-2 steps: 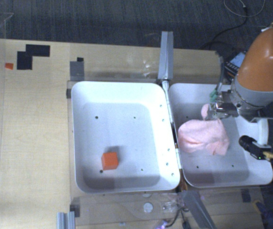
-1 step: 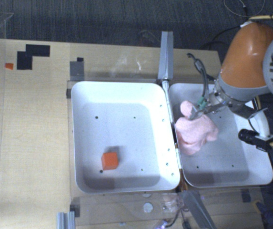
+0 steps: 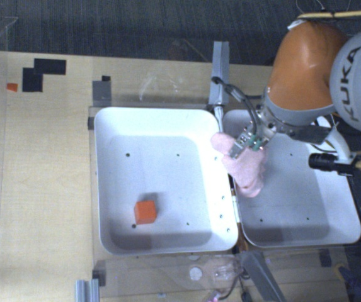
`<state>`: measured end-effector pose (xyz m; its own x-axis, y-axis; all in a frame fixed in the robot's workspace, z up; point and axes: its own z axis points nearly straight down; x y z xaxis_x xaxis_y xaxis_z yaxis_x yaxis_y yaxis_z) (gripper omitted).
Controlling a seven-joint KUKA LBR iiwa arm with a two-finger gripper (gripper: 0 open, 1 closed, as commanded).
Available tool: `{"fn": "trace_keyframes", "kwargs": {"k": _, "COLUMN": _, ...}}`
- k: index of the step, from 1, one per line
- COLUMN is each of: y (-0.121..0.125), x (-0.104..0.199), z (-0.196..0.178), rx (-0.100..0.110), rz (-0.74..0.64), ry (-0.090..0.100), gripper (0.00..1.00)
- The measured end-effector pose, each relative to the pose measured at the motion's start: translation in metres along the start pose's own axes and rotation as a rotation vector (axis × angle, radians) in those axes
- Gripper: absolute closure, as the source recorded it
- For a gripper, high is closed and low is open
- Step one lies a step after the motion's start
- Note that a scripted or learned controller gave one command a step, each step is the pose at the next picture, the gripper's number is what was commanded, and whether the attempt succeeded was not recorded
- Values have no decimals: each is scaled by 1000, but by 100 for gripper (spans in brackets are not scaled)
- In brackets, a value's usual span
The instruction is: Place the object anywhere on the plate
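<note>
Gripper [image 3: 248,145] sits over the bin divider with pink soft object [image 3: 246,167] hanging at it; finger state unclear, cannot tell. Carry step; next needs a plate located.

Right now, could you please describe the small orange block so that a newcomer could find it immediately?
Look at the left white bin of the two on the bench. Near its lower middle lies the orange block. It sits apart from the pink soft object at the gripper across the divide, and is small, boxy and bright orange.

Matt white plastic bins [image 3: 108,168], soft pink cloth [image 3: 246,168]
</note>
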<state>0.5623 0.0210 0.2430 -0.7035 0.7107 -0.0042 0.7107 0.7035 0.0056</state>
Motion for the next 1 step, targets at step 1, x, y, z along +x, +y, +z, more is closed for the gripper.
{"fn": "trace_keyframes", "kwargs": {"k": 1, "y": 40, "x": 32, "z": -5, "rx": -2, "rz": -402, "ry": -1, "gripper": 100}}
